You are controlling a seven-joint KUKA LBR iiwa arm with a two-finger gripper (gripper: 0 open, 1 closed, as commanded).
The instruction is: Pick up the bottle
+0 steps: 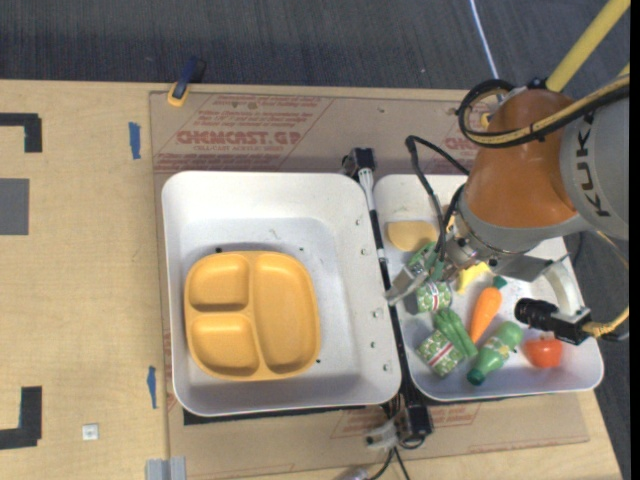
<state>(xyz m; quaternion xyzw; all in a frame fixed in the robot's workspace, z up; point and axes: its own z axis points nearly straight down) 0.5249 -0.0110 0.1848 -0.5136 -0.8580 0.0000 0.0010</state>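
arm: reaches in from your right, grey body with the orange band (515, 163) above the wrist, pointed steeply down | hand (432, 268): low at the arm's left end (your view) | fingers: too hidden under the wrist to judge

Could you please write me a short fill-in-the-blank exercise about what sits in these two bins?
1. The yellow three-compartment plastic plate lies in the ____ white bin.
2. The orange toy carrot lies in the ____ white bin.
3. The green plastic bottle lies just left of a ____ toy tomato.

Missing words: left; right; red
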